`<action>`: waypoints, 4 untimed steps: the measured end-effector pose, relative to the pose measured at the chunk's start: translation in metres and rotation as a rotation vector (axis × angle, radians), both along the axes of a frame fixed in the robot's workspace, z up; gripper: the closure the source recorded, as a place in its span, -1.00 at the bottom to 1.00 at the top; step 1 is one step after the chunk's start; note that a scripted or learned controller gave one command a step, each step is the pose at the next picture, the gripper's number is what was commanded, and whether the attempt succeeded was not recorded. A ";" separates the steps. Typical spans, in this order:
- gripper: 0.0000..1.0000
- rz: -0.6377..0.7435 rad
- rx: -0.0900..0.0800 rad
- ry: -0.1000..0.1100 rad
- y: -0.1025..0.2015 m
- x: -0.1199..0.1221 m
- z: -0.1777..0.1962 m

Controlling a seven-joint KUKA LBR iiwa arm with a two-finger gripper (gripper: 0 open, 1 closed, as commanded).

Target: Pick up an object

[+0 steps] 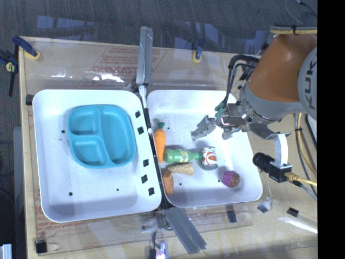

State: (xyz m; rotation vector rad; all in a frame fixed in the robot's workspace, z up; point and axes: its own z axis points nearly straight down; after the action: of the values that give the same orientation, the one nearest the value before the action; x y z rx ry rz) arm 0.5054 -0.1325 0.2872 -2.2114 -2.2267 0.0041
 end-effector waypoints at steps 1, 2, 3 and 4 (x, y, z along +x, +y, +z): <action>-1.00 0.011 0.000 0.000 -0.061 0.000 -0.051; -1.00 0.073 0.001 0.001 -0.078 0.035 -0.114; -1.00 0.142 0.002 0.000 -0.077 0.030 -0.191; -1.00 0.202 -0.007 -0.007 -0.054 -0.020 -0.194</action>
State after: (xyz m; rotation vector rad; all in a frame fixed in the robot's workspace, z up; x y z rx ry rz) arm 0.4850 -0.1869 0.0930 -1.9817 -2.4465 0.0040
